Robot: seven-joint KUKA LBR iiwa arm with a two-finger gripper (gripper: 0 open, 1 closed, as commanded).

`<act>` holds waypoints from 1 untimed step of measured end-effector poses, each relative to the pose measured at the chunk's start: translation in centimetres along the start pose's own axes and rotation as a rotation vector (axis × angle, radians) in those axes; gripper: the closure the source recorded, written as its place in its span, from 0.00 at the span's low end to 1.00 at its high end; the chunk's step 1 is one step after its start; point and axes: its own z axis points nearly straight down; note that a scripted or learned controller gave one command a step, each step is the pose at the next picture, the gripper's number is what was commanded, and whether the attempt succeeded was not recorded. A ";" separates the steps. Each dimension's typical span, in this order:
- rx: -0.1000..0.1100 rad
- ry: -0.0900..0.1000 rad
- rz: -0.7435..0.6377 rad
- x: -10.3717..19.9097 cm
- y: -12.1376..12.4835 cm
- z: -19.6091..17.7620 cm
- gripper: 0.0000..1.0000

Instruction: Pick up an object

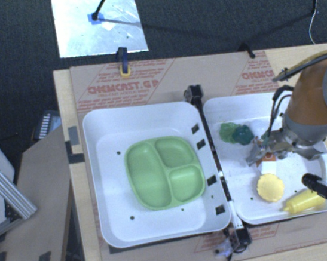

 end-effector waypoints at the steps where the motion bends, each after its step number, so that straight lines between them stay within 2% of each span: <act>1: -0.006 -0.002 0.000 -0.1 0.2 -1.4 1.00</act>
